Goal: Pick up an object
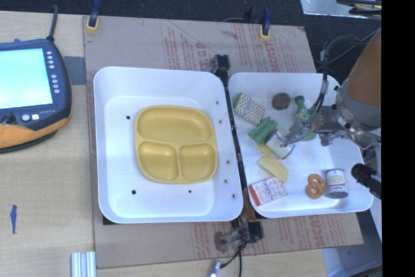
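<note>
Two shallow white bins sit side by side on my surface (pixel 39 191), resting on a brown cardboard sheet (pixel 194 42) printed with repeated red lettering too faint for me to read.

Left bin (pixel 110 139): one yellow divided plate (pixel 175 143) with three compartments, lying near the middle.

Right bin (pixel 337 204), nine items that I count:
- one checked packet (pixel 249 109), green and white, print unreadable, near the upper left corner;
- one round brown disc (pixel 281 100) just beyond it;
- one green ridged block (pixel 262 131) near the bin's middle;
- one green bottle-shaped toy (pixel 301 107), upright, partly behind the gripper;
- one small white cup-like piece (pixel 280 143), close beside the green block;
- one pale yellow wedge (pixel 274 168);
- one red-and-white packet (pixel 267 191), label not legible, at the near edge;
- one pretzel (pixel 315 186);
- one small tin can (pixel 335 182), label unreadable, touching the pretzel's right side.

The gripper (pixel 299 133) is low over the right bin's middle, among the green bottle-shaped toy and the small white piece. I cannot tell how it is set.

Outside the bins: one control pendant (pixel 29 91) with a lit pale screen, at the far left; two blue-and-yellow clamps (pixel 94 15) on the cardboard's far edge.
</note>
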Motion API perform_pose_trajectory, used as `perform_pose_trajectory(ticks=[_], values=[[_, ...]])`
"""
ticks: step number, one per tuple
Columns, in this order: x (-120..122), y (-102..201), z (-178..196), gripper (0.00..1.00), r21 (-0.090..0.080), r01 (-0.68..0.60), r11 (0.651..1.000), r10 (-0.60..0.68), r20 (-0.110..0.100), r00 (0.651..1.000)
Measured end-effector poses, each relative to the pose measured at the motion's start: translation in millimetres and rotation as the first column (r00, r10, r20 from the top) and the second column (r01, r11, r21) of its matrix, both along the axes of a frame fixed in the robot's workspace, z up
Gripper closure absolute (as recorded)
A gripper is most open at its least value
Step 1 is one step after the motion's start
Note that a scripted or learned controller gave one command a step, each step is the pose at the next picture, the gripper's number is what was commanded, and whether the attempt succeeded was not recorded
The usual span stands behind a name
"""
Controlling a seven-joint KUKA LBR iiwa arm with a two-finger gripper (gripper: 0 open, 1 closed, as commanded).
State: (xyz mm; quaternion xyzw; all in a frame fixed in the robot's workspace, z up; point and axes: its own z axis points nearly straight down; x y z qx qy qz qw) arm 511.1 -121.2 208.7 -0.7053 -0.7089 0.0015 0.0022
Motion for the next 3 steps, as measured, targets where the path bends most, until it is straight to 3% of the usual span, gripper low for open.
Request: perform_pose_trajectory(ticks=[1, 2, 3], values=[[43, 28, -118, 0.00, -0.001, -0.002, 1.000, 0.002, -0.002, 1.000], [44, 26, -107, 1.00, -0.003, -0.006, 1.000, 0.006, -0.002, 1.000], [91, 81, -16, 1.00, 0.000, 0.001, 1.000, -0.001, 0.002, 1.000]])
